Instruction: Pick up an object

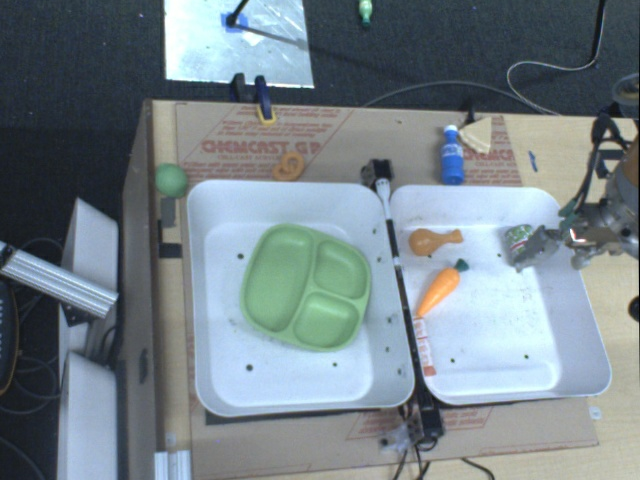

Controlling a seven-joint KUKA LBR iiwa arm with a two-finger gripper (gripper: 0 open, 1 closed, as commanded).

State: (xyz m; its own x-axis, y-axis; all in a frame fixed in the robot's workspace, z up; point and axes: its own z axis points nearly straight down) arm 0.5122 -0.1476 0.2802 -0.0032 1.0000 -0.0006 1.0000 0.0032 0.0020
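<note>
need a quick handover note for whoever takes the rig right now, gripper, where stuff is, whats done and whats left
Gripper: at the right bin's upper right, beside a small green-and-silver object; whether it grips it can't be told.
Right bin also holds a toy carrot near the middle and a toy drumstick above it.
Left bin: green divided plate.
Done: nothing seen lifted.
Left: secure one object and raise it.

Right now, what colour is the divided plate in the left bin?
Pale green, plain; the divided plate shows best in the camera view.
</note>
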